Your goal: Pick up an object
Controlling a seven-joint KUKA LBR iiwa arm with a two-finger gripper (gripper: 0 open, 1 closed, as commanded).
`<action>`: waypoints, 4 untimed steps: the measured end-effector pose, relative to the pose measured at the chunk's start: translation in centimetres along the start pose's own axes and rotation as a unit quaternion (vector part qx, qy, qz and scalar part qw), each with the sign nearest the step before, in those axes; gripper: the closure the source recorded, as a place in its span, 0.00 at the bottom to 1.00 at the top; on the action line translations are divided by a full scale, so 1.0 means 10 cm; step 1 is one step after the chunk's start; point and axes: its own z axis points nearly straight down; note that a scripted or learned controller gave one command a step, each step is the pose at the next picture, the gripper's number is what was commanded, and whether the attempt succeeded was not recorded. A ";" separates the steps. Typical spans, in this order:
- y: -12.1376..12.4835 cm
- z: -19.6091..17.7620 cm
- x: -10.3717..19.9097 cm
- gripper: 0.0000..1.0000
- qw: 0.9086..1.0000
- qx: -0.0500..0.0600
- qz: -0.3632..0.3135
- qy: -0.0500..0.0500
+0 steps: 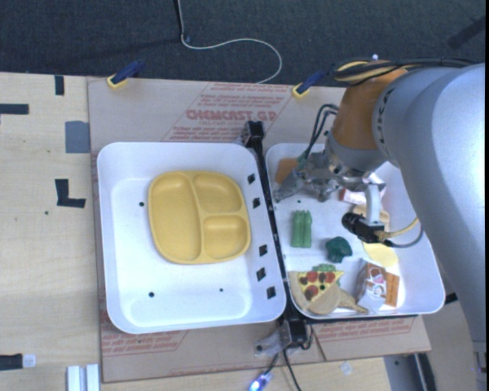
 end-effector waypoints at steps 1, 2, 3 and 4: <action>0.29 -0.37 -0.12 0.00 1.000 -0.001 0.000 0.000; 0.27 -0.24 0.01 0.00 1.000 0.002 0.001 -0.001; 0.27 -0.19 -0.10 0.00 1.000 0.002 0.001 -0.001; 0.27 -0.28 -0.05 0.00 1.000 0.001 0.001 -0.001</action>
